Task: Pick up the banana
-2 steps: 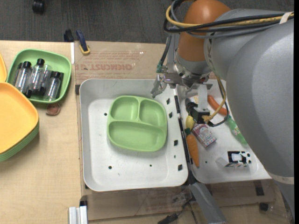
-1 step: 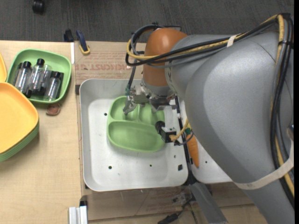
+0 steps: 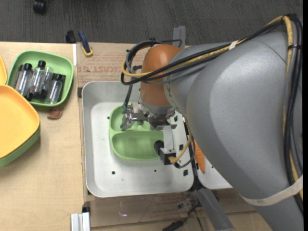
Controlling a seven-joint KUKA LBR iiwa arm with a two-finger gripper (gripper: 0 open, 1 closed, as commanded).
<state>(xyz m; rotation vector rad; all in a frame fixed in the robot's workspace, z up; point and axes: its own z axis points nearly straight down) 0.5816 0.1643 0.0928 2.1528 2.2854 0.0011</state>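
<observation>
A large grey arm with an orange band reaches over a shallow white bin on the bench. Its end effector sits low inside the bin, over 2 green dishes lying there. Whether it is wide, narrow or holding anything cannot be told. The banana cannot be made out. Beyond the bin's left wall stand a green tray of dark-capped bottles and stacked orange plates.
</observation>
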